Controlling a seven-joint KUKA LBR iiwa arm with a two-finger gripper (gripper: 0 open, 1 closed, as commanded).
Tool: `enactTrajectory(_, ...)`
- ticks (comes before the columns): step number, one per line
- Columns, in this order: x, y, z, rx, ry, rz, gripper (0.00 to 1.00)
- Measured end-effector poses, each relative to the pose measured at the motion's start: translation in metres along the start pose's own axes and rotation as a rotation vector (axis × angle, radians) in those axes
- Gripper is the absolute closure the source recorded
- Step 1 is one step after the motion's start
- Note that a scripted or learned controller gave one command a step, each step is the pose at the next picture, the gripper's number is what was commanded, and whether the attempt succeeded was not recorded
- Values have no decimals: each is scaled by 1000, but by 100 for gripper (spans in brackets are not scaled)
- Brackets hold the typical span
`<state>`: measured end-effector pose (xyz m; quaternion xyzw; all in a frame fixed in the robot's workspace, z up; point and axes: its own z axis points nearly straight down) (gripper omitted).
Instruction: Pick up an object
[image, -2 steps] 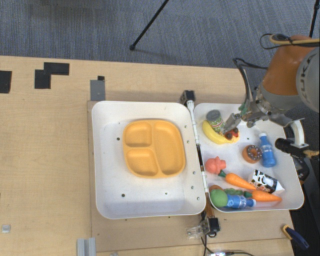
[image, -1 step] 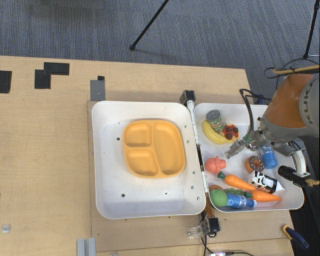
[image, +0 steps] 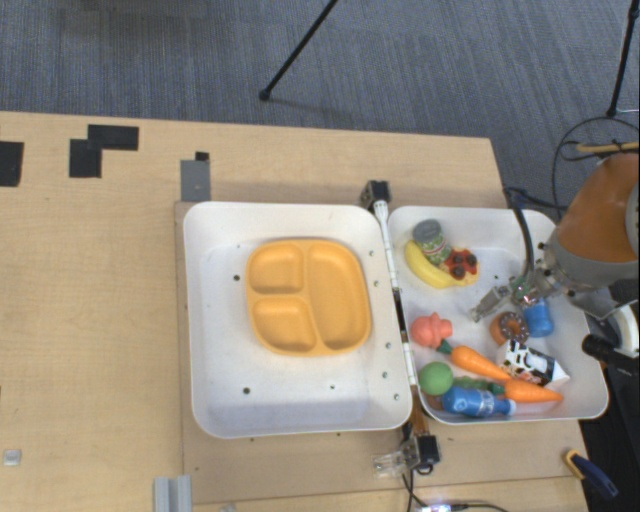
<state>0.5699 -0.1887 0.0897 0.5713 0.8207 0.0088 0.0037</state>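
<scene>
Reaching in from the right, the gripper (image: 503, 298) hangs low in the right bin (image: 492, 222), fingers apparently spread and bare, just beside a blue and orange toy (image: 524, 323); a carrot (image: 478, 363) lies near, apart.

I can't read any words or numbers here. The little can (image: 430, 238) in my right bin (image: 590, 400) has a label, but it is too small and blurry to read. The blue bottle (image: 476, 402) has no letters I can make out.
</scene>
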Motion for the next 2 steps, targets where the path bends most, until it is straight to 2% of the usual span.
enactTrajectory(1, -5, 1, -12, -3, -14, 2, 100)
enactTrajectory(2, 33, 26, -81, 13, -7, 3, 100)
